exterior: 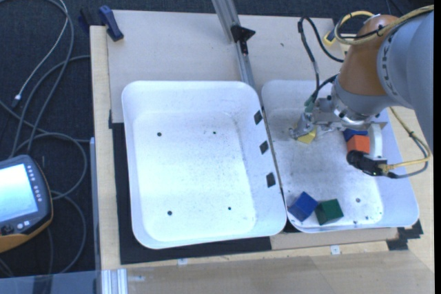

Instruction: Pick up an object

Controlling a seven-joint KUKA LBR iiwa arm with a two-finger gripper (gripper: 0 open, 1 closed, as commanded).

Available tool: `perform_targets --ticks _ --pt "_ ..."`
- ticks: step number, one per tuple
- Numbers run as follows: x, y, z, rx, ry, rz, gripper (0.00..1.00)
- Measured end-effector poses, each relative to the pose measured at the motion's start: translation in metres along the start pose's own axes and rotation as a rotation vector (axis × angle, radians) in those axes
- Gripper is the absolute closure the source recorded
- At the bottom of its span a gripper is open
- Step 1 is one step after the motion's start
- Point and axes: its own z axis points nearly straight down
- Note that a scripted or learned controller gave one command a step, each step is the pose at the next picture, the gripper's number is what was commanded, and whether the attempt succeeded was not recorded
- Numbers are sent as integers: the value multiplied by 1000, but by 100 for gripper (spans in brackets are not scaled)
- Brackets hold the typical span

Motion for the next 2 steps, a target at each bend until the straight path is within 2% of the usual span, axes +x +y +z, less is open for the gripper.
perform_targets --ticks 1,2 --pt "95 8 -105 -11 5 -13 100" --pt "156 -13 -99 2 5 -12 100"
